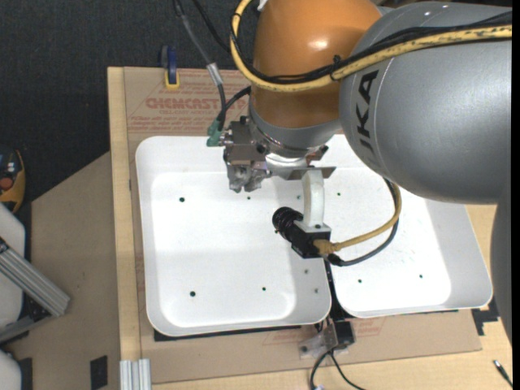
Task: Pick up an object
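Hanging low over the white bin [211, 254], the tool [242, 179]: whether it is spread or pressed together cannot be told. Any object to pick is probably hidden directly beneath the tool, so its weight, stiffness and best hold cannot be judged.

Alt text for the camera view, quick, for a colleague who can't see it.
The grey arm, with an orange band, reaches in from the right and its gripper hangs over the far half of the left white bin. The right bin sits alongside it, both on a brown board.
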